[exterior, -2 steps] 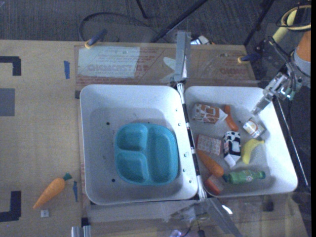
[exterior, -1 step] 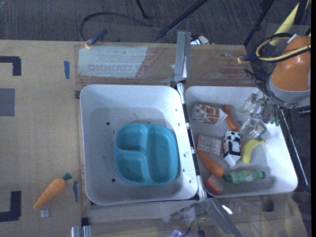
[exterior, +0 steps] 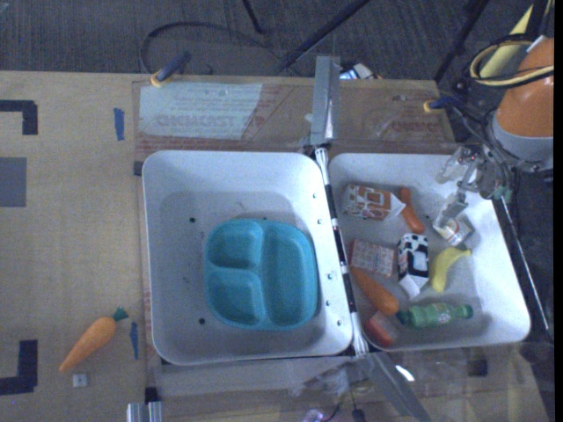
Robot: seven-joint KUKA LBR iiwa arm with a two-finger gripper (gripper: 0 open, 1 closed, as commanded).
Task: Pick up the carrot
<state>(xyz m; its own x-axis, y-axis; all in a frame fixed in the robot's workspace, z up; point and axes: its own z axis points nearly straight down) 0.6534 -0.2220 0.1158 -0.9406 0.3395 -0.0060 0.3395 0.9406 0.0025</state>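
Camera view shows the gripper [exterior: 454, 222] low in the right bin [exterior: 510, 323], fingers apart, holding nothing. It looks like the reaching step. The carrot [exterior: 376, 291] lies near the bin's left wall, so the arm must move left, then close.

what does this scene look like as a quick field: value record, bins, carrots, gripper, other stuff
left bin: holds a teal divided tray
right bin: cluttered with small toy foods
carrot in right bin: lies along the bin's left wall, below a small patterned box
carrot on bench: outside both bins, left of the left bin's lower corner
other items: banana, green bottle, carton, black-and-white cow-patterned item
gripper: over the right bin's upper right, near the banana, apart from both carrots
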